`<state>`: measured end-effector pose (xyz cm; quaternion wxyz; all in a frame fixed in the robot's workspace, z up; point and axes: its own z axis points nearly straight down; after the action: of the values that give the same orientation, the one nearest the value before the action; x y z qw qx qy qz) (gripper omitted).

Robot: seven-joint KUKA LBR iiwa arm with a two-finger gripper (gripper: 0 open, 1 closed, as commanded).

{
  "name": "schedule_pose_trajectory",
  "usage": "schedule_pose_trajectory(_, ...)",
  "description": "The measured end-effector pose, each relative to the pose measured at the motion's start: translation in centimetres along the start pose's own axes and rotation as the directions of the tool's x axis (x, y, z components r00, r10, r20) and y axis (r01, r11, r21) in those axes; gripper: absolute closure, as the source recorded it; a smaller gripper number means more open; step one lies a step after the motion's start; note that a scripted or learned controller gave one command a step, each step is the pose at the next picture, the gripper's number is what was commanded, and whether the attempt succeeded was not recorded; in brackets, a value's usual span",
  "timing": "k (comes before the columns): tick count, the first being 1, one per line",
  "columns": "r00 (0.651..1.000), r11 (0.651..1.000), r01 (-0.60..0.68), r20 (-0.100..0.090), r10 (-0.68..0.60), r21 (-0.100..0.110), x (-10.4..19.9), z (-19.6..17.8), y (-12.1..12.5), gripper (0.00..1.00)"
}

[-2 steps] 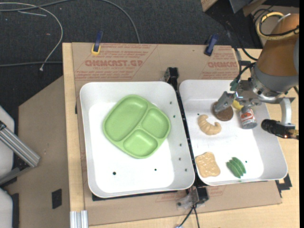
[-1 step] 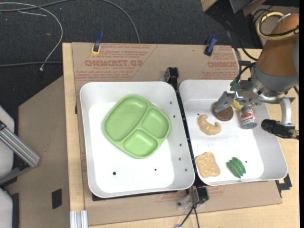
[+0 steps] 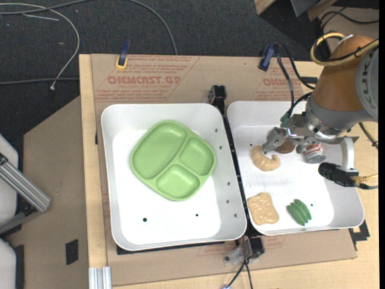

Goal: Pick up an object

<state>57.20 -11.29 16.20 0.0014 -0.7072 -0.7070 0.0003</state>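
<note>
In the right bin (image 3: 343, 218) lie three small objects. A curled beige pastry-like piece (image 3: 265, 160) sits near the bin's left wall. A flat tan piece (image 3: 263, 208) lies at the front left, and a green leafy piece (image 3: 299, 212) is beside it. My gripper (image 3: 279, 141) hangs low over the right bin, just behind and to the right of the curled beige piece, touching or nearly touching it. The gripper's body hides its tips. The grey arm with its orange band (image 3: 341, 89) reaches in from the right.
The left bin (image 3: 120, 221) holds a green plate with three compartments (image 3: 173, 159). A dark divider (image 3: 231, 161) runs between the bins. Cables and a black fitting (image 3: 335, 173) trail off the wrist over the right bin's right side.
</note>
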Motion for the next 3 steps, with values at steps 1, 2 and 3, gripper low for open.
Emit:
schedule_pose_trajectory(1,1.0,1.0,0.0,0.0,0.0,0.001,-1.0,5.1,-0.1,0.0)
schedule_pose_trajectory(2,1.0,1.0,0.0,0.0,0.0,0.001,-0.9,7.8,0.0,0.0)
schedule_pose_trajectory(3,1.0,1.0,0.0,0.0,0.0,-0.002,-0.9,6.6,0.0,1.0)
